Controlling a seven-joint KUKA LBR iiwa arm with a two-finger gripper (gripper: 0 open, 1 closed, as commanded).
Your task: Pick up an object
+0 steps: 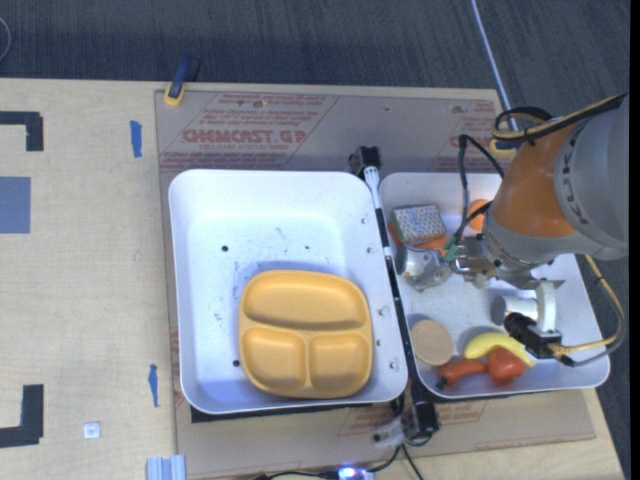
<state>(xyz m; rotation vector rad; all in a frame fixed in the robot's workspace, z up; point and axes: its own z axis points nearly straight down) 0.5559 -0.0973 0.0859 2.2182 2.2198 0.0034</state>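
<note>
Pale wood bench (80, 268) w/ two white bins is seen from above; the claw (462, 260) hangs low over the view-right bin (590, 373), the arm reaching in from view-right; whether it is spread or pressed together cannot be told, & nothing is seen pinched in it. The nearest obj. is judged the likely target: a small shiny grey item (420, 266), just beside the claw on its view-left side, close to the bin wall; it looks compact & crumpled, so no clear long axis or heading can be read. A grey mesh pad (418, 220) lies beyond the claw, toward view-top; a tan disc (432, 340), a banana (488, 345) & a red-orange piece (480, 370) lie toward view-bottom of it; the banana's long axis runs approx. across the view. A yellow divided tray (305, 330) sits well apart from the claw, in the other bin (200, 193).
</note>
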